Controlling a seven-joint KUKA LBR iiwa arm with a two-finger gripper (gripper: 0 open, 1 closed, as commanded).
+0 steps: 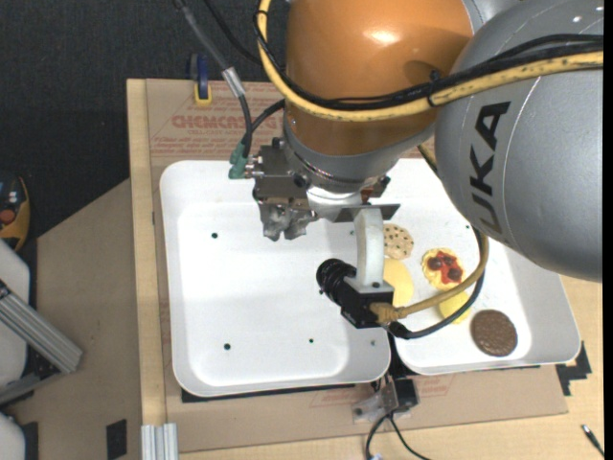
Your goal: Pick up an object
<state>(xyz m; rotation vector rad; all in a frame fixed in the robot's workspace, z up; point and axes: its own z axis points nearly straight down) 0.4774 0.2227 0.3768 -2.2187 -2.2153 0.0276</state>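
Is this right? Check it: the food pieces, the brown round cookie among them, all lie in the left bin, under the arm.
Not quite. The camera view shows the food in the right bin, not the left bin: the brown round cookie, a red-topped piece, a pale speckled cracker and a yellow piece. They do lie under the arm.

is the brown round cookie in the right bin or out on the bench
In the right bin. The brown cookie lies flat on the bin's white floor near its front edge, apart from the other food pieces.
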